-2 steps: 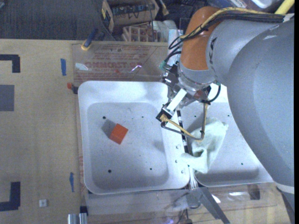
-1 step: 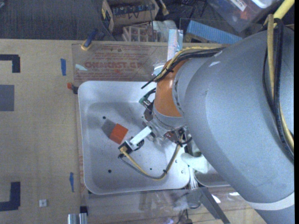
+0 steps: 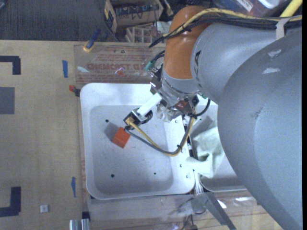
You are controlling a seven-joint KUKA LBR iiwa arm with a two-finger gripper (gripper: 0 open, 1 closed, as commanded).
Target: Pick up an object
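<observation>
An orange block (image 3: pixel 121 137) lies on the floor of the left white bin (image 3: pixel 139 174), towards its left side. My gripper (image 3: pixel 169 111) hangs over the bin's upper right part, to the right of the block and a little farther back, apart from it. The wrist and the big grey arm hide much of the gripper from above. Nothing shows in its grasp.
A crumpled white cloth (image 3: pixel 209 146) lies in the right bin, mostly under the arm. A yellow cable (image 3: pixel 158 147) loops low over the left bin's right side. Boxes and clutter (image 3: pixel 132 11) stand behind the bench.
</observation>
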